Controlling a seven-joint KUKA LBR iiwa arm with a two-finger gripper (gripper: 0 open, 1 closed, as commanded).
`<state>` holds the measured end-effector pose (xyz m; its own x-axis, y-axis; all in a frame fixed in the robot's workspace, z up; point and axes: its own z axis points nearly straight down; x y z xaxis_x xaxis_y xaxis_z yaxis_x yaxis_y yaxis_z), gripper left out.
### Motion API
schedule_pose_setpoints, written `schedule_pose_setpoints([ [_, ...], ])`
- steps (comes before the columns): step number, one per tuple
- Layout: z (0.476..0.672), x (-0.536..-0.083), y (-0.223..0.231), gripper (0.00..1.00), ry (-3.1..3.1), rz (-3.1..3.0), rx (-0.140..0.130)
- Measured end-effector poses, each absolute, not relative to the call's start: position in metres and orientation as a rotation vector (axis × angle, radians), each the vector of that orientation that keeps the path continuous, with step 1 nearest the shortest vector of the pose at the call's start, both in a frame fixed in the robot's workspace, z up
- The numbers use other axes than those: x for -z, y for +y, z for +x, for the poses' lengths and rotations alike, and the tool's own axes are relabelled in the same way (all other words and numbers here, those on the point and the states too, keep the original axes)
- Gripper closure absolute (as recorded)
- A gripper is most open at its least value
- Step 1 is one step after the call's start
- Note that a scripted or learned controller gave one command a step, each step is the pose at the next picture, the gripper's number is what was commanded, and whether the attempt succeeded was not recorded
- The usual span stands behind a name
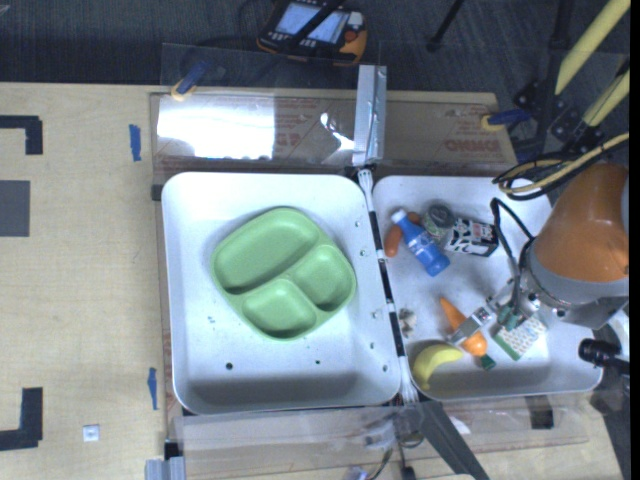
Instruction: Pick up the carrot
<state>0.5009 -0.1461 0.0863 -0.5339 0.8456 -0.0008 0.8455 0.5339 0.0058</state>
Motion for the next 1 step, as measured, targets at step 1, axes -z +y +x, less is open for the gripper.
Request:
schedule_pose_setpoints([
  [1,0.5025,-0.0948,-0.1467,1.0,2.744,1.515,-0.008],
])
